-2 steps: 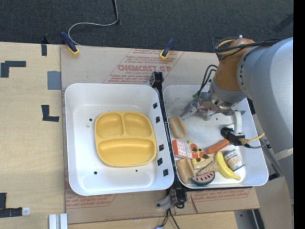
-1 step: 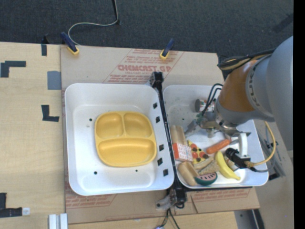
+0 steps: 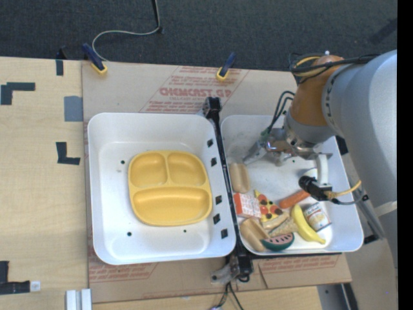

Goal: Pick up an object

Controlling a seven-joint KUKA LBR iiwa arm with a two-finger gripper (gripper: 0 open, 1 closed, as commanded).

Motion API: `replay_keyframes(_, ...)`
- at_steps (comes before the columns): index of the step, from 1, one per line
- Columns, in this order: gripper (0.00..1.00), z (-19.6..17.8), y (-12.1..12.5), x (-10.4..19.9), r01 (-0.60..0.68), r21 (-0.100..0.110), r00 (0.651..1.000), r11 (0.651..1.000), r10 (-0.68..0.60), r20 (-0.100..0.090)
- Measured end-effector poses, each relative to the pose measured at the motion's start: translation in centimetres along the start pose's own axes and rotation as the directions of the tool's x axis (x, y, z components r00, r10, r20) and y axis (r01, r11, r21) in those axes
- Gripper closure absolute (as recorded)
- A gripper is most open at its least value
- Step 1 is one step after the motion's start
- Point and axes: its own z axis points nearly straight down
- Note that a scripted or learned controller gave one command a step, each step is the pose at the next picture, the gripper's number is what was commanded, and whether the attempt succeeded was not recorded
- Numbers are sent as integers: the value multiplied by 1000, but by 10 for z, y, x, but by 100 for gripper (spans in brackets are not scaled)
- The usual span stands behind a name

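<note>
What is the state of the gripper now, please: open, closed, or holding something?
Gripper: over the right bin, above the toy food; whether it is open or closed cannot be told.

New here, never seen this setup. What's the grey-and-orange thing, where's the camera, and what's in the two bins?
The grey-and-orange thing is a robot arm, reaching in from the right. One fixed camera looks down on the bench at a slant. Two shallow white bins sit side by side. The left bin holds a yellow divided plate. The right bin holds a pile of toy food: a banana, a watermelon slice, a carrot, a small can and more. The arm's gripper hangs over the right bin's upper part, above the pile; nothing visibly held.
</note>
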Motion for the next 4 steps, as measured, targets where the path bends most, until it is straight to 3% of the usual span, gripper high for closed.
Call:
replay_keyframes(1, 0, -1, -79, 19, -7, -2, 1000, 1000, 7, 8)
replay_keyframes(3, 0, 2, 23, 19, -2, 13, 1000, 1000, 2, -3)
replay_keyframes(4, 0, 0, -24, 21, -1, 3, 1000, 1000, 1, -1)
